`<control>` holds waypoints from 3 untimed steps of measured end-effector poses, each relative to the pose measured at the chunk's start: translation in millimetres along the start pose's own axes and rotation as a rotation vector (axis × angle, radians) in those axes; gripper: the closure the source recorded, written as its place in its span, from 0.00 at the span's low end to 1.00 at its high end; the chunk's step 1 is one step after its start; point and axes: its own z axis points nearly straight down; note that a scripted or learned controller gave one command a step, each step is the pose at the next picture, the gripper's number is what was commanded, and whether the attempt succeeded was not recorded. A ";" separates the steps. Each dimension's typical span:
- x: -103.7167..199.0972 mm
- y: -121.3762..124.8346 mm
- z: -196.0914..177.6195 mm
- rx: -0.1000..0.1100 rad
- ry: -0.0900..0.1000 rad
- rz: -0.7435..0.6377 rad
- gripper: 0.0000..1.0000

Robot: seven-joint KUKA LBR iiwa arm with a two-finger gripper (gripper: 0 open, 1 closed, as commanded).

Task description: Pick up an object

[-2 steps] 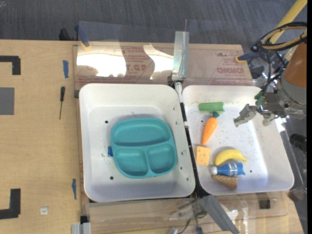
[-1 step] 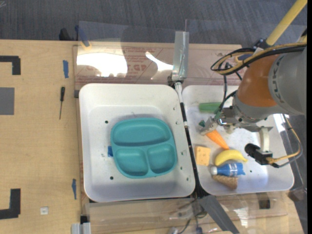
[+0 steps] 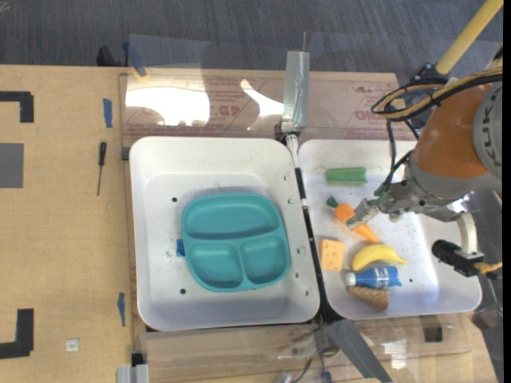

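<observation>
The tool (image 3: 369,211) hangs low in the right bin (image 3: 459,294), just beside two orange carrot pieces (image 3: 345,212), one at its left, one just near of it. I cannot tell the tool's state from here. Nearer lie a curved, smooth yellow banana (image 3: 378,254), a holed yellow cheese wedge (image 3: 332,254), a blue bottle (image 3: 374,278) and a brown cone (image 3: 370,295). A flat green block (image 3: 346,175) sits at the far side. The left bin (image 3: 152,214) carries a teal divided tray (image 3: 234,240) on the desk (image 3: 56,254).
</observation>
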 end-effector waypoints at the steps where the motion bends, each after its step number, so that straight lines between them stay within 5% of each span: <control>1: 14.1 15.0 38.9 -0.003 -0.001 -0.101 0.00; 2: 13.6 17.3 26.5 -0.011 -0.004 -0.100 1.00; 3: 58.3 64.7 -63.5 -0.011 -0.001 -0.110 1.00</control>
